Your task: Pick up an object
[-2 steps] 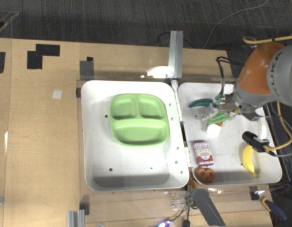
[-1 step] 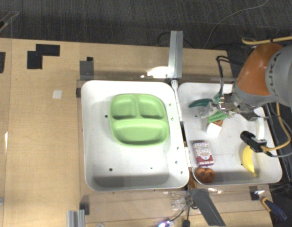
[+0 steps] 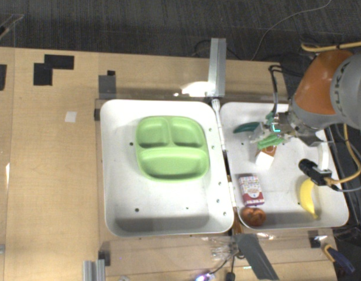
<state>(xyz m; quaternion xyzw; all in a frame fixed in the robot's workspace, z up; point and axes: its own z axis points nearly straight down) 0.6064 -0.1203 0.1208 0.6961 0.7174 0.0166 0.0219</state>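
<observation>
My gripper (image 3: 270,134) hangs low over the back of the right bin (image 3: 285,198), the arm reaching in from the right. Just left of it lies a dark green tool-like object (image 3: 246,127), close to or touching the gripper. A small white carton with a red-brown top (image 3: 266,155) sits directly in front of the gripper, just below it in the view. A red and white packet (image 3: 251,190) lies at the bin's front left, with a brown round fruit (image 3: 254,216) in the front corner. A yellow banana (image 3: 308,196) lies at the front right.
The left bin (image 3: 119,174) holds a green divided plate (image 3: 170,146) toward its back. A metal post (image 3: 217,63) stands behind the wall between the two bins. Open bin floor lies between the packet and the banana.
</observation>
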